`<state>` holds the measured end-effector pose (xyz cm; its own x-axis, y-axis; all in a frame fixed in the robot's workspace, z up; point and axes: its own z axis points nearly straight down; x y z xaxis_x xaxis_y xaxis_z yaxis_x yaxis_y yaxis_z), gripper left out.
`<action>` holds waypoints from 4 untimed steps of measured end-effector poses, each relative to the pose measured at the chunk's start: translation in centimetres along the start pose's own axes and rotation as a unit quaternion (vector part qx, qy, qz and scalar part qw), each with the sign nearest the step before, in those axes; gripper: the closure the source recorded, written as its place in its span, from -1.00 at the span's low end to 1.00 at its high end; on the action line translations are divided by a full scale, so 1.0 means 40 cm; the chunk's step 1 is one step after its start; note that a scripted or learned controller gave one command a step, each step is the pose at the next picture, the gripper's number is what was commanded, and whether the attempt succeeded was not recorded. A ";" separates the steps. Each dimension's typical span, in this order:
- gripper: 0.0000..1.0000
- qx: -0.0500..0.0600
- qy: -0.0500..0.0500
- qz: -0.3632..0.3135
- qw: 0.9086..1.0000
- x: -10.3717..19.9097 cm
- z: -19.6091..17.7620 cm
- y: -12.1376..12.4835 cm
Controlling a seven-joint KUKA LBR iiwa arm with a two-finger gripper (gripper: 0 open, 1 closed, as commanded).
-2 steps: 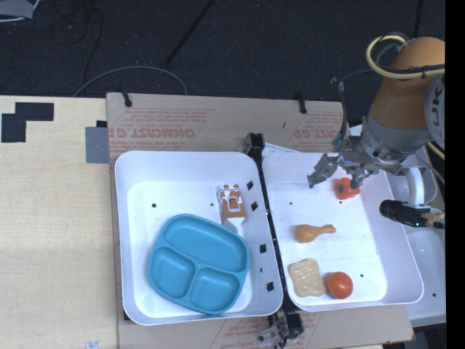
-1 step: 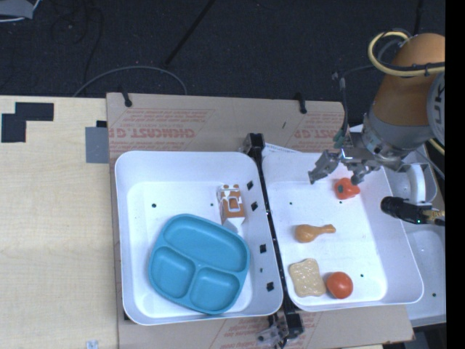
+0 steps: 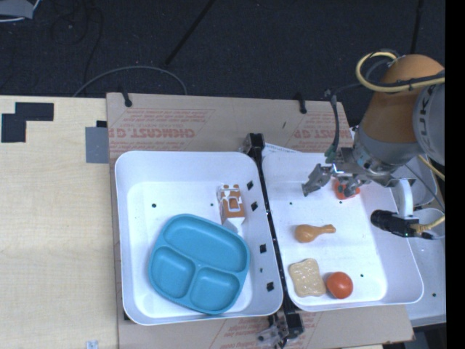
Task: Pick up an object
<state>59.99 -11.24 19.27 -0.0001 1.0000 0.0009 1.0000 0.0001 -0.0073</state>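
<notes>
My gripper hangs low over the far part of the right bin, with the fingers spread apart. A small red object lies in the bin under its right finger, while the left finger points out to the left. I cannot tell whether either finger touches the red object. Nearer the front of this bin lie a tan chicken drumstick, a slice of bread and a red tomato.
The left bin holds a blue divided plate and a small orange-and-white toy by the black divider between the bins. Brown cardboard lies under both bins.
</notes>
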 end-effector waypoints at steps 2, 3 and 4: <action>-1.00 -0.001 0.000 0.000 1.000 -0.002 0.270 -0.003; 1.00 -0.001 0.000 0.002 1.000 -0.005 0.238 -0.002; 1.00 -0.004 -0.001 0.003 1.000 -0.012 0.132 -0.009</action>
<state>59.60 -11.72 14.00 0.0069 1.0000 -0.0002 1.0000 -0.0069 0.0006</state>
